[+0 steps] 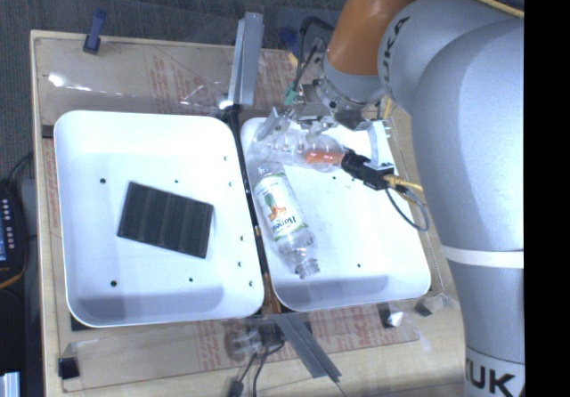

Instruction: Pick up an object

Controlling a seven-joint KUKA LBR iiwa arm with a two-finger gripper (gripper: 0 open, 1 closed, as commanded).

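Observation:
A clear plastic bottle [284, 219] with a white, green and orange label lies in the right bin [374, 235], near its left wall, cap end toward the front. My gripper [298, 128] hangs low over the back left corner of that bin, just beyond the bottle's far end. Something clear with an orange part [321, 155] sits under the gripper; I cannot tell what it is or whether it is held. A dark ribbed rectangular pad [166, 219] lies flat in the left bin [89, 155].
The arm's grey body and orange band [365, 21] cover the right bin's back right side. A black cable connector [367, 169] trails from the wrist. A metal divider bracket [245, 57] stands at the back between the bins.

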